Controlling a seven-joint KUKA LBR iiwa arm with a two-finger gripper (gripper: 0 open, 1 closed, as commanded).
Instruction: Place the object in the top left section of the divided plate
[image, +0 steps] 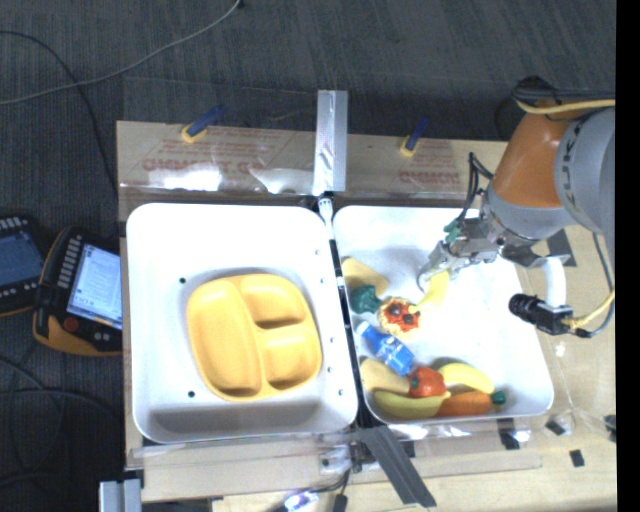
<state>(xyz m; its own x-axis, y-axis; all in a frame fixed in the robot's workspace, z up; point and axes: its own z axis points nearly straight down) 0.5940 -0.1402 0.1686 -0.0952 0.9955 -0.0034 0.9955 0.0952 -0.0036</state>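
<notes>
- The bench (300, 165) is seen from above, bearing two shallow white bins set side by side and touching along a central divider
- The left bin (160, 300) is occupied by a yellow divided plate (253, 333), laid flat near its middle, with one long section on the left and two smaller ones on the right
- The right bin (520, 350) is filled along its left and lower sides by a heap of toy food
- The arm (555, 170), grey with an orange band, is reached in from the right over the right bin's upper part
- The gripper (440, 272) is held low over the right bin; a pale yellow piece (434, 290) is seen pinched between its fingers, just above the bin floor
- A banana (405, 403) is laid at the heap's lower edge, with a red tomato (427, 383) resting on it
- A blue bottle (387, 350) is tilted beside the divider
- A small red and yellow toy (401, 314) is placed just left of the gripper
</notes>
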